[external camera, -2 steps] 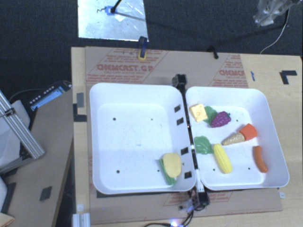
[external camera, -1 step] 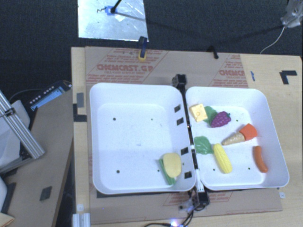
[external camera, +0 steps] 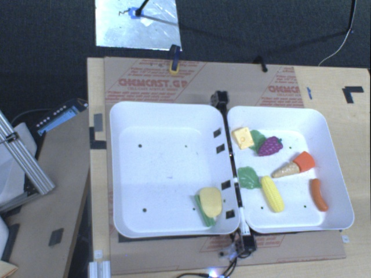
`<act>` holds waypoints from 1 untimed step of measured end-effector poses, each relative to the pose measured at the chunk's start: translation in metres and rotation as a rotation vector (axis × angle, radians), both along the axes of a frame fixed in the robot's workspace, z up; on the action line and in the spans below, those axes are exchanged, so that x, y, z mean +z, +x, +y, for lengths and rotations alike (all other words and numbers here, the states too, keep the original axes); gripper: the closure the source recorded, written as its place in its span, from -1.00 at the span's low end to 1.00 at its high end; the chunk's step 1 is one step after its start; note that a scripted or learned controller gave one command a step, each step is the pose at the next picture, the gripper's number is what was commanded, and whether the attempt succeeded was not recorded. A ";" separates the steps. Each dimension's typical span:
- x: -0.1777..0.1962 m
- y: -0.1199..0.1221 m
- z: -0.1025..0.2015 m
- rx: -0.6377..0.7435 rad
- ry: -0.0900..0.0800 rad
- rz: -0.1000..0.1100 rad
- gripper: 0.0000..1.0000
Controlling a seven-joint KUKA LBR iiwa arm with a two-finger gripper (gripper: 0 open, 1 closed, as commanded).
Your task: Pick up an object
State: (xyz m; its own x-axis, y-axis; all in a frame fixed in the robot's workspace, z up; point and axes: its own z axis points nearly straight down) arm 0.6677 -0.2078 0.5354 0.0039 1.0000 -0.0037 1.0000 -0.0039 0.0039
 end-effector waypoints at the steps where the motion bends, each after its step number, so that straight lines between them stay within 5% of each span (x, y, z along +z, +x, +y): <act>1: 0.000 0.001 0.002 0.006 0.002 0.000 1.00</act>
State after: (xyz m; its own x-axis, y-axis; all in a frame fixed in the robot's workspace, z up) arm 0.6684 -0.2060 0.5357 -0.0022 1.0000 -0.0021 1.0000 0.0022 0.0037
